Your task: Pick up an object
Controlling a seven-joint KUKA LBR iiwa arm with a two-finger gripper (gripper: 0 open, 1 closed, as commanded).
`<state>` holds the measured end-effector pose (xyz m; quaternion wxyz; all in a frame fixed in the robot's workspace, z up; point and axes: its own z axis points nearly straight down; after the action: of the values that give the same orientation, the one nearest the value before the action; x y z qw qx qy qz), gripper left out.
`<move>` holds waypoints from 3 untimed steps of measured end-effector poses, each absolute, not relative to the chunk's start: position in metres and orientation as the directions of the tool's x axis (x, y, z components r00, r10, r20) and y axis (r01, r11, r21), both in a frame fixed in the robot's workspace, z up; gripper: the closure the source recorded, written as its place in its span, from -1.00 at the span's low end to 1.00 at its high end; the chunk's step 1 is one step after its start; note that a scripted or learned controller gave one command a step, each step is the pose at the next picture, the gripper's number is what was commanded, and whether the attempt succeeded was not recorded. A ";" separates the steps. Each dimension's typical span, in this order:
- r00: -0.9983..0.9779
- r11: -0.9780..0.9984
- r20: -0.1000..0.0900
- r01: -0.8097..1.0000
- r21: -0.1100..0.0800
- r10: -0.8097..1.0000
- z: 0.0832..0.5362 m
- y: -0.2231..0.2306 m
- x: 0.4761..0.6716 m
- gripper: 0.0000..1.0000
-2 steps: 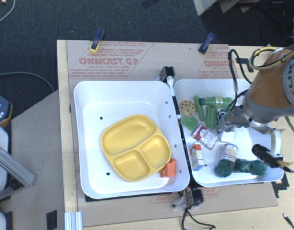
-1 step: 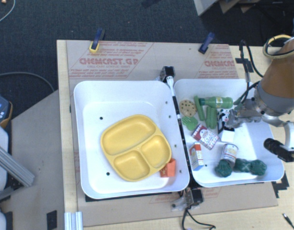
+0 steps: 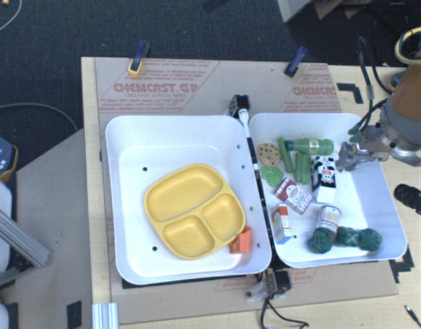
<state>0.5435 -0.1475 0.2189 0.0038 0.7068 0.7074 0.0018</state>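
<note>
Camera view: jaws (image 3: 349,157), state unclear, hover just right of the cow-print carton (image 3: 325,177); right bin (image 3: 375,204).

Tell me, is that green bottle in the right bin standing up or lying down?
Lying down: the green bottle rests on its side on the bin floor.

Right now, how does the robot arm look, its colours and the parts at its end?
The arm is grey metal with an orange band above the wrist. Dark cables run along it. Its end carries a small grey metal gripper of blocky shape; finer detail is too small to tell.
</note>
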 end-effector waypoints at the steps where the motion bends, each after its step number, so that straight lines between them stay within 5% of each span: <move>1: -0.006 0.006 0.001 1.000 0.004 1.000 0.212 -0.093 0.564 1.00; 3: -0.006 0.006 0.001 1.000 0.004 1.000 0.212 0.025 0.583 1.00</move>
<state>0.5829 0.0250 0.2123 0.0009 0.7048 0.7094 0.0018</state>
